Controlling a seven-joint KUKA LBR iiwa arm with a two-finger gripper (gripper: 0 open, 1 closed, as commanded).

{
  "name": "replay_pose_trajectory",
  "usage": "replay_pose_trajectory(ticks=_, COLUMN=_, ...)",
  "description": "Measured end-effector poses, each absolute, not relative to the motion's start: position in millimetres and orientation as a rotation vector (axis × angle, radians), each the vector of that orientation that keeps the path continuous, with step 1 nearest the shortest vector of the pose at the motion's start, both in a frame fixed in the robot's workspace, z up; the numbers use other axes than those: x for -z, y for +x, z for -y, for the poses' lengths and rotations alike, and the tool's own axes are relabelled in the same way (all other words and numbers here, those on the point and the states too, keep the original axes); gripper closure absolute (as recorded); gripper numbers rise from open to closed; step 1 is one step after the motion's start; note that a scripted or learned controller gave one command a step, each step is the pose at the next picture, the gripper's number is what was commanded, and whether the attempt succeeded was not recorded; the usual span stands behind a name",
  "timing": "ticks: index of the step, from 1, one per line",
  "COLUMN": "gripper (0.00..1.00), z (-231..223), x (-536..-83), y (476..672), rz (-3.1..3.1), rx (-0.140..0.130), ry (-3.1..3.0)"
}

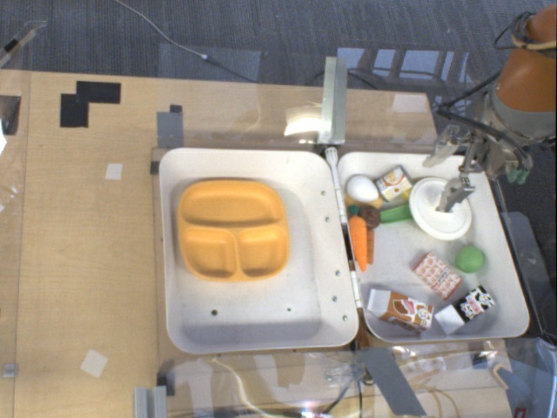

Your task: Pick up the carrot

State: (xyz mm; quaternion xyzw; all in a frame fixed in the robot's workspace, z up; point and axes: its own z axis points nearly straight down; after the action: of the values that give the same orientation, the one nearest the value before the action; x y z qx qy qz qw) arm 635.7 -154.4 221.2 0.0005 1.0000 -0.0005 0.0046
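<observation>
right bin (513, 316) holds carrot (359, 239); gripper (453, 194) above bowl (440, 209).

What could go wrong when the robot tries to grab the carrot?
The carrot lies tight against the bin's left wall, so a finger may hit the wall. An egg and a green piece sit near its top and could get bumped. The gripper is over the white bowl, far away.
</observation>
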Motion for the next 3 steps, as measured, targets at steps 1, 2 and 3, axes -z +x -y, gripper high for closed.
replay_pose_trajectory(ticks=1, gripper=0.0, z=82.1, x=-117.1, y=631.9, rz=-3.125, rx=-0.005, ry=-0.325)
replay_pose_trajectory(ticks=2, gripper=0.0, z=82.4, x=-93.6, y=622.4, rz=-3.124, rx=0.002, ry=-0.126)
replay_pose_trajectory(ticks=3, gripper=0.0, z=109.1, x=-92.2, y=544.4, rz=-3.123, rx=0.003, ry=0.017)
